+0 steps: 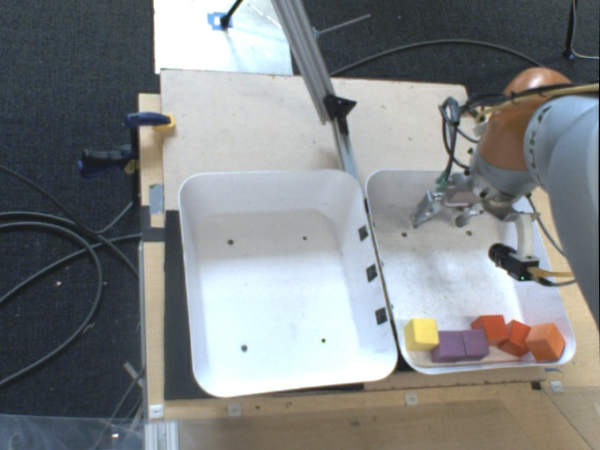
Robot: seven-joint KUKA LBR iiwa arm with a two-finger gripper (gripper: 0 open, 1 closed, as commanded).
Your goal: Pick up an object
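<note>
You are looking down on a pale, matte fibreboard bench top (pixel 253 120) standing on dark speckled carpet (pixel 66 64), where black cables (pixel 47 251) loop at nine o'clock. A blue-and-yellow clamp (pixel 141 125) grips the bench's left edge at ten o'clock, and a slanted aluminium rail (pixel 309 54) crosses from twelve o'clock toward the bins.

The left shallow white plastic bin (pixel 202 204) sits at the centre, its smooth floor marked with a few small dark holes. The right shallow white plastic bin (pixel 394 190) touches it at four o'clock, its floor scuffed grey. Along that bin's near wall at five o'clock you see a row of blocks, each touching the next: a yellow cube (pixel 421 334), a purple oblong block (pixel 459 345), a red-orange block (pixel 500 332) and an orange cube (pixel 546 341).

The grey arm's metal two-finger gripper (pixel 429 213) hangs at three o'clock over the right bin's far part, well apart from the blocks. Its fingers are spread slightly and have nothing between them.
</note>
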